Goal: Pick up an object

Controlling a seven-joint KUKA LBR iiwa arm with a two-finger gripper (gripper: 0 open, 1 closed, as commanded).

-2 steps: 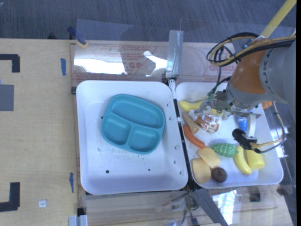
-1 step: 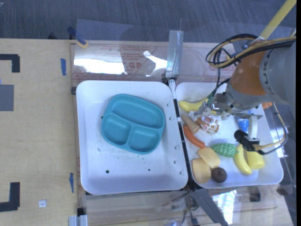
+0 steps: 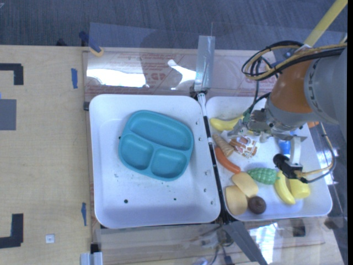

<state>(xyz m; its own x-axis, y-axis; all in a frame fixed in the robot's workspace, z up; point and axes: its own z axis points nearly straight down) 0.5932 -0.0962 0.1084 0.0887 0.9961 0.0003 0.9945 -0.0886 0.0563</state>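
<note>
Lying beneath gripper (image 3: 246,138): orange-white patterned toy (image 3: 243,146), right bin (image 3: 322,203).

Grey arm (image 3: 329,87) — orange band (image 3: 289,93), looping black-and-yellow cables (image 3: 265,59).

Toy food (image 3: 248,173) crowds the right bin (image 3: 322,203); left bin (image 3: 105,148) lies open around the blue tray (image 3: 156,144).

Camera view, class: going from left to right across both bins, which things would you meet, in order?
Blue divided plate → orange carrot → green ridged toy → yellow banana, in the right bin. The plate lies alone in the left bin.
</note>
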